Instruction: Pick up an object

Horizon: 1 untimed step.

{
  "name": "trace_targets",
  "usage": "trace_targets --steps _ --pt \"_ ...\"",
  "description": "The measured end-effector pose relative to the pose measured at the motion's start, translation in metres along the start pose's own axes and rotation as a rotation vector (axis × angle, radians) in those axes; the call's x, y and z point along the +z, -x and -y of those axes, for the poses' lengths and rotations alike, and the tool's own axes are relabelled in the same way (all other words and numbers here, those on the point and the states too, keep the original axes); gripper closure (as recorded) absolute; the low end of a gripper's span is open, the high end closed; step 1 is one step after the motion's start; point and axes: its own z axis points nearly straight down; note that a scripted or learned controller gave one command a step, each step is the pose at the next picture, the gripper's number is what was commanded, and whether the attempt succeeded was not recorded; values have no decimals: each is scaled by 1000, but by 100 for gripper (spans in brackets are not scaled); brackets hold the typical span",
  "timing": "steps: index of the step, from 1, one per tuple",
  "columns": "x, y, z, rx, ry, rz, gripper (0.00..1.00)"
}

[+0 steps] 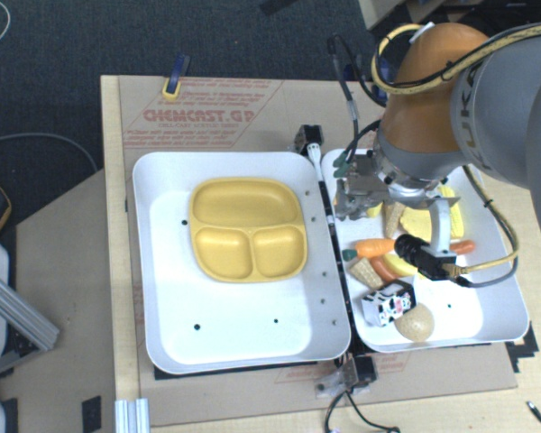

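Your view does not let you tell whether the jaws [361,198] are open or closed; they hang low over the right bin [500,309]. Just beside them lie a carrot [376,247], a toy cow [389,304] and a beige ball [416,323]; the left bin [162,314] holds a yellow divided tray [249,228].

Beside the gripper [365,197], which looks like dull grey metal, the left bin [153,242] is smooth white plastic with a soft sheen, and the yellow divided tray [248,228] in it looks like matt moulded plastic. Under the gripper the right bin [487,309] has the same glossy white plastic look. Just below the gripper, the orange carrot [377,247] seems smooth plastic, the black-and-white cow toy [388,305] glossy, the beige ball [415,323] matt. The bench sheet [207,115] beyond the bins looks like matt brown cardboard or paper-faced board with red print. The arm's orange band [433,79] is smooth and shiny.
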Motion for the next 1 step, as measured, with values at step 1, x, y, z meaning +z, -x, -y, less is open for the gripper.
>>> trace_targets --steps 1 --pt "-14 4 11 1 2 -1 100"
